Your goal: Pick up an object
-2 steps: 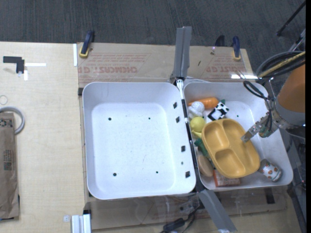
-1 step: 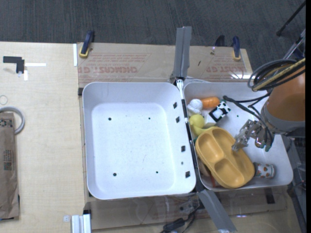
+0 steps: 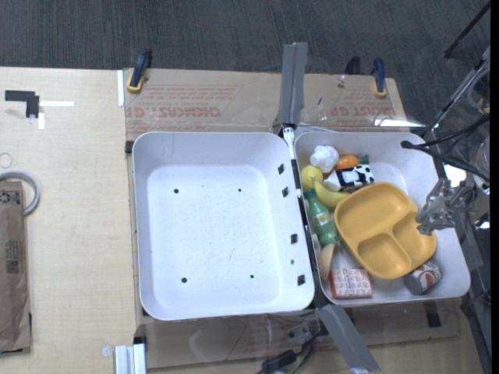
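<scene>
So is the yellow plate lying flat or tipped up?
Tipped. The yellow plate leans on the banana and other toys in the right bin.

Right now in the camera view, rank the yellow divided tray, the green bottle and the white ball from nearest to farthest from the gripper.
1. Yellow divided tray, right beside the gripper.
2. Green bottle, along the right bin's left wall.
3. White ball, back left corner of the right bin.

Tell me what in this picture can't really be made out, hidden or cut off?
- Fingers, camera view: a blurred metal cluster by the yellow divided tray; open or shut, unclear.
- Items under the tray: green bottle, banana and red-and-white packet partly covered by it.
- Can: label too small.
- Brown package: cut off by the left edge.
</scene>
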Controlling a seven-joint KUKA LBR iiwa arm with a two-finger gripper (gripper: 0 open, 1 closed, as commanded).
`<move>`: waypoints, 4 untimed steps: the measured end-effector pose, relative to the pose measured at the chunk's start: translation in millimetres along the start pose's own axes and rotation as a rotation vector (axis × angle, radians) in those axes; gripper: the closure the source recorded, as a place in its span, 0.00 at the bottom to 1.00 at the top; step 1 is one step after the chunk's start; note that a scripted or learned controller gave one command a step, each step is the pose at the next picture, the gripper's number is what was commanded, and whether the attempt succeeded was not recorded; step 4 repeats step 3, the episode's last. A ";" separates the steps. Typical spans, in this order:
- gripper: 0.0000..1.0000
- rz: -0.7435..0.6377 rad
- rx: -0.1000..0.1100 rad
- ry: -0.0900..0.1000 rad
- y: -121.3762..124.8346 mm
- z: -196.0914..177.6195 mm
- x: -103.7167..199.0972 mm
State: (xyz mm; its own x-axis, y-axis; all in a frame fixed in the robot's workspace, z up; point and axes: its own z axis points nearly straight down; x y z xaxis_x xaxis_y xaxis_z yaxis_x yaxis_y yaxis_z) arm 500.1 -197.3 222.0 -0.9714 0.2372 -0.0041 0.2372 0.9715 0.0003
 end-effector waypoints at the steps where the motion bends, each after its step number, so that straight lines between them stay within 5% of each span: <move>1: 1.00 0.240 0.000 -0.025 9.9 104.7 -25.9; 2: 1.00 0.252 0.000 0.003 23.0 7.2 16.6; 3: 1.00 -0.057 0.000 0.001 18.8 -4.0 26.6; 4: 1.00 -0.057 0.000 0.001 18.8 -4.0 26.6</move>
